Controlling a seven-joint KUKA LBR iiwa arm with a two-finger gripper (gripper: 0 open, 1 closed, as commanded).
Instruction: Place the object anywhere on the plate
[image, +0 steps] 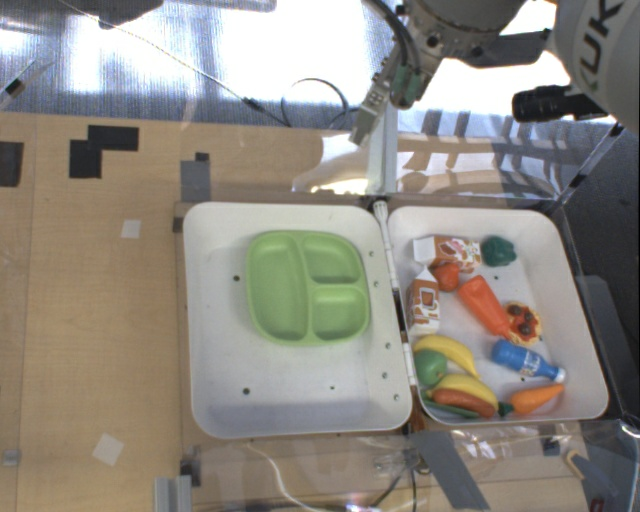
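Note:
A light green plate (305, 288) with three compartments lies in the left white bin (220, 380), slightly toward its far side, and nothing lies on it. The right bin (570, 300) holds several toy foods: a small carton (424, 305), an orange carrot (485, 305), a dark green piece (499, 251), two yellow bananas (450, 352), a blue bottle (525, 361) and a pizza slice (523, 322). My gripper (372, 105) hangs high above the far edge of the bins, near the divider between them, pointing down and left, with nothing visibly in it.
A white upright post (379, 165) stands behind the joint of the two bins. Cables (315, 95) run across the bench at the back. The wooden bench (90, 300) extends to the left of the bins.

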